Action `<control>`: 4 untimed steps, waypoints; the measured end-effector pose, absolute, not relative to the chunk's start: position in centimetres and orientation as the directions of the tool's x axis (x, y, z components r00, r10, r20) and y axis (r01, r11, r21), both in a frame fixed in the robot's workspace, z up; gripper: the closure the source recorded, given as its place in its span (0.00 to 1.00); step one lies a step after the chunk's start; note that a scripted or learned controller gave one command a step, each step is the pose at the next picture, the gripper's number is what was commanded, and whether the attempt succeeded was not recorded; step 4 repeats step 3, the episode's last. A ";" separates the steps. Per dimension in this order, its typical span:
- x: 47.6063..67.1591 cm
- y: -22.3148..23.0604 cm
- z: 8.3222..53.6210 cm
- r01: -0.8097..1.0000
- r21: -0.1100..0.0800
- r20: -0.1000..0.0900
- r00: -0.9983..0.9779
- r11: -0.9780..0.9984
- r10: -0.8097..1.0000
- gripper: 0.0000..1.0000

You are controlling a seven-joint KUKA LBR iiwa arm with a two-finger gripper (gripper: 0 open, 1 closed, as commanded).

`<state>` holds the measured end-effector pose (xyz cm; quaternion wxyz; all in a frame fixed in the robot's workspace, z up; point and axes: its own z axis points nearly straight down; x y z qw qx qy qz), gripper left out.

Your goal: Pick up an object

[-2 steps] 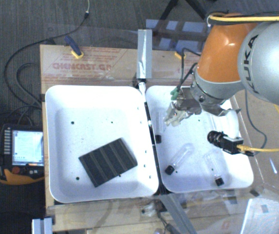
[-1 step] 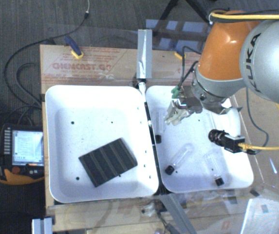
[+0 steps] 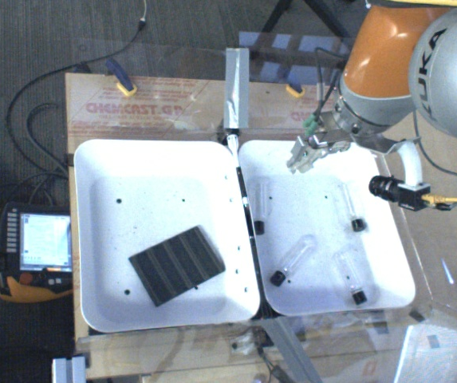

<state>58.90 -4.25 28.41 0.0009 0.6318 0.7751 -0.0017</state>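
Four clear tubes with black caps lie scattered in right bin (image 3: 388, 290): one (image 3: 258, 206) along left wall, one (image 3: 292, 260) mid-floor, two (image 3: 349, 207) (image 3: 349, 276) toward right. Gripper (image 3: 305, 156) hangs over bin's far edge, fingers slightly apart, nothing between them. Open floor among tubes. Left bin (image 3: 92, 214) holds dark ribbed block (image 3: 177, 265).

A robotics lab: two white bins (image 3: 164, 154) clamped on a plywood bench (image 3: 144, 106), a teach pendant (image 3: 35, 250) at nine o'clock, cables (image 3: 45, 102) trailing over grey carpet (image 3: 21, 22).
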 end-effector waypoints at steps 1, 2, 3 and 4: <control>56.1 -8.4 18.3 0.977 -0.004 0.001 -0.215 0.215 0.977 1.00; 51.8 -10.8 10.5 0.872 -0.002 0.003 -0.489 0.489 0.872 1.00; 51.4 -10.3 26.1 0.872 0.001 -0.001 -0.490 0.490 0.872 1.00; 51.4 -10.3 26.1 0.872 0.001 -0.001 -0.490 0.490 0.872 1.00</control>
